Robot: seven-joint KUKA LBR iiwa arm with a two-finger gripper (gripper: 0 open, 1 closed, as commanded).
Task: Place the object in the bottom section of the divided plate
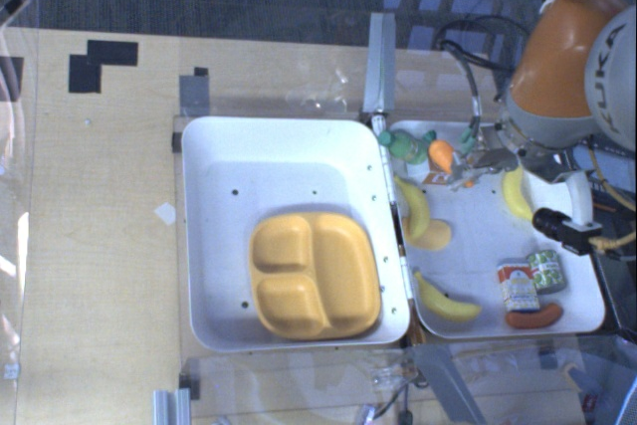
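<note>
I am seeing the gripper (476,162) hovering right of the yellow divided plate (315,274), over the right bin (587,309); its finger state I cannot tell. Toy food, including a banana (446,300), is lying there.

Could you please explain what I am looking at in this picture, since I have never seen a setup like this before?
This is one camera fixed above a bench, looking down at a slant. The grey and orange shape at the right is a robot arm; its gripper hangs over the right bin, and I cannot tell whether it holds anything. The left bin holds a yellow divided plate with three sections. The right bin holds toy food: bananas, a sausage, two small cans, and a green and an orange piece near the gripper. The job is to move one item onto the plate.
</note>
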